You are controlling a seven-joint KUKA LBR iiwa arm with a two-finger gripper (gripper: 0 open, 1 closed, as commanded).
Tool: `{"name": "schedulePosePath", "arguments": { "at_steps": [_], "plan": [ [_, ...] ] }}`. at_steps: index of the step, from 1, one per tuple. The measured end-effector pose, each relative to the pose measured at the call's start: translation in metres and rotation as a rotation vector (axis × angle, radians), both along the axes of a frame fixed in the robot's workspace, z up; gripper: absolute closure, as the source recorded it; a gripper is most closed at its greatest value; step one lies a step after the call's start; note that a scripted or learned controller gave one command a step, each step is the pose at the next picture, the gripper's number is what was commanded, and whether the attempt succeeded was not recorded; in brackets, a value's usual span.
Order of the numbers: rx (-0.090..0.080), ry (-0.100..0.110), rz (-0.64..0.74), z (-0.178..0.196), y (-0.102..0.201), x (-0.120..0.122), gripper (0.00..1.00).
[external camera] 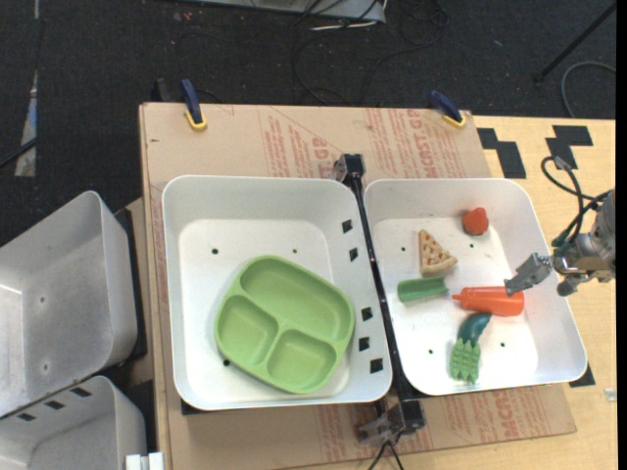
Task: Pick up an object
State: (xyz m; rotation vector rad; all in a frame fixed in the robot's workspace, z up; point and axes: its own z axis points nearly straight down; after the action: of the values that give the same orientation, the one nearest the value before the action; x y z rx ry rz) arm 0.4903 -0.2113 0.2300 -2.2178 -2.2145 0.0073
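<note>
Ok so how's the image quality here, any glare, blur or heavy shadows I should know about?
Camera view: lighting is even and soft, with only faint shadows under the green divided plate and along the bin walls. The left bin and right bin are bright white but not blown out. The toy carrot and pizza slice read clearly; the gripper at the right edge looks slightly soft.

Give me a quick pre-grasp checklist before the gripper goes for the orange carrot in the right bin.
1. Carrot lies flat in the right bin: ok.
2. Gripper near the carrot's right end, above the bin: ok.
3. Nothing held between the fingers: cannot tell.
4. Room around the carrot: not ok; green pickle is near its left end, teal piece just below it.
5. Pizza slice and red ball apart from the carrot: ok.
6. Green divided tray sits in the left bin, away from the approach: ok.
</note>
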Motion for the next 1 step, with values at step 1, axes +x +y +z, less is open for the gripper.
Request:
{"name": "schedulePosePath", "arguments": {
  "at_steps": [1],
  "plan": [
    [-0.003,-0.008,0.002,0.0037,0.0001,0.0021,0.0]
  ]
}}
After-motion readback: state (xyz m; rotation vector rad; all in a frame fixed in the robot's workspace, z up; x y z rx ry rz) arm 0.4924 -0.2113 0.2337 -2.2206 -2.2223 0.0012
